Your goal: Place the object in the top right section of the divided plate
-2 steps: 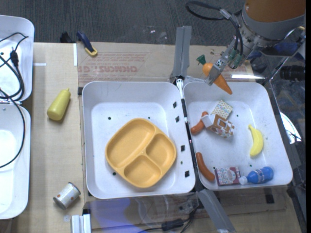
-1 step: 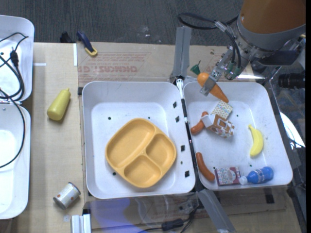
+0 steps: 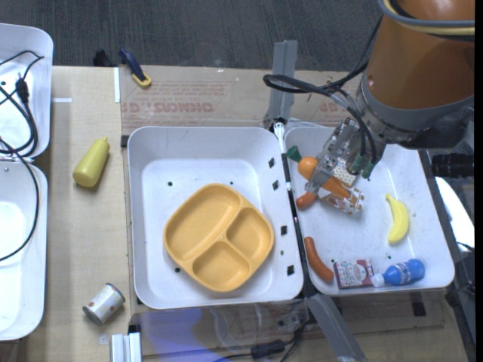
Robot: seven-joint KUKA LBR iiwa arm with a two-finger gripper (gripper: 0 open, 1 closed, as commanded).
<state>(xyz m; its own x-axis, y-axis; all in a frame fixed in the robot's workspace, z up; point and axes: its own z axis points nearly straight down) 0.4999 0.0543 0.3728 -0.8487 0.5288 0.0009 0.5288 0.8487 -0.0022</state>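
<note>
arm: grey KUKA with orange band (image 3: 426, 32), comes in from the right, wrist over upper part of the right bin
gripper (image 3: 326, 178): low in the right bin's upper-left area, in among a small cluster of items; can't tell if it is wide or narrow, and can't confirm anything is held
cluster under gripper: orange round item (image 3: 307, 166) near the bin's left wall, small reddish-orange piece (image 3: 305, 200) just below it, clear packet with orange inside (image 3: 346, 198) to the right; all close together, contact with the gripper unclear
divided plate (image 3: 219, 237): yellow-orange, three sections, lies flat in the left bin, toward its lower centre, turned at an angle
top right section of plate: nothing in it
left bin (image 3: 158, 157): white, shallow, holds the plate
right bin (image 3: 423, 202): white, holds all loose items
banana (image 3: 397, 219): right side of right bin, apart from cluster
sausage (image 3: 318, 259): lower left of right bin, near the wall
red carton (image 3: 352, 273): bottom of right bin, lying flat
blue bottle (image 3: 400, 272): just beside the carton, on its side
outside bins: mustard bottle (image 3: 91, 163) left of left bin; tin can (image 3: 103, 303) at lower left, tipped over
</note>
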